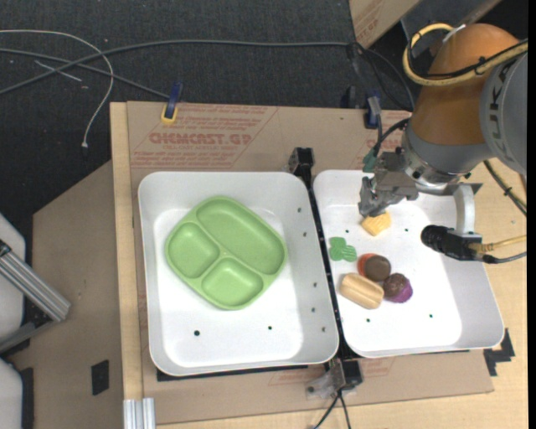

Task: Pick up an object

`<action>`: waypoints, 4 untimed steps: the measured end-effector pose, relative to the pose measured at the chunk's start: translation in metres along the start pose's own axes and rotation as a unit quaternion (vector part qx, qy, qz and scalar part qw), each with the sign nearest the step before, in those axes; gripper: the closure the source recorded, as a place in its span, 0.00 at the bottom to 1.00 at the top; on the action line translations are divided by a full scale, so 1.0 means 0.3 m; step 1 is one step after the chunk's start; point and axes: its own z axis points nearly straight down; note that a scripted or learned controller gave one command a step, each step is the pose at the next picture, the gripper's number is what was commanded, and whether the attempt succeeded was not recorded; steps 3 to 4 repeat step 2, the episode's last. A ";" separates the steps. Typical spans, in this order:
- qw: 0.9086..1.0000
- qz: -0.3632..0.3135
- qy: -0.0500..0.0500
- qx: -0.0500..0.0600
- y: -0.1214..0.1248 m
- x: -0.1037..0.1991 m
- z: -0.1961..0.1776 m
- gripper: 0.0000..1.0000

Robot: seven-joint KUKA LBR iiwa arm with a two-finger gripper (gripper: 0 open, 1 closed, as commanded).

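The gripper (374, 204) hangs just over a yellow piece (377, 224) in the right bin (469, 323) — its grip can't be told. Nearby lie a green bit (341, 249), brown ball (378, 267), tan roll (361, 291), purple piece (399, 287). Left bin (159, 335) — green tray (224, 251).

From my remote station, the bench shows as a flat sheet of brown cardboard (209, 134) printed with faded red lettering, pinned along its far edge by a blue clamp (173, 101) and a second clamp (372, 109) further right. Around it I see dark carpeted floor (251, 42), crossed by thin pale cables (75, 63) that loop across the upper left. A corner of a cardboard box (377, 21) juts in at the top. At the lower left, a grey metal rail (29, 285) angles past the bench. The light falls evenly, with soft shadows.
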 end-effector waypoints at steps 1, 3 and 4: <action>1.000 0.001 0.000 0.002 -0.003 0.156 0.022 1.00; 1.000 0.001 -0.001 0.001 0.040 0.326 0.084 1.00; 1.000 0.001 -0.001 0.001 0.040 0.326 0.084 1.00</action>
